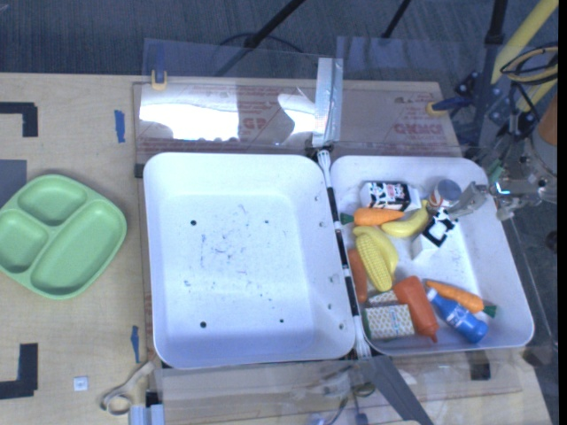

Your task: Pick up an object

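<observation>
The right bin [514, 282] holds several toy items. Among them are a black-and-white carton [387, 193], a carrot [381, 217], a banana [407, 226], a corn cob [376, 257], a red bottle [416, 304], a waffle-like block [388, 319] and a blue bottle [462, 317]. My gripper [461, 204] reaches in from the right over the bin's upper right part, just right of the banana. A small black-and-white piece [438, 229] sits right below its tip. Whether they touch cannot be told.
The left bin [177, 184] lies beside the right one, with a divider [337, 237] between them. A green sectioned plate [60, 235] rests on the bench at far left. Clear panels [230, 113] stand behind the bins. Cables and stands crowd the right side [523, 78].
</observation>
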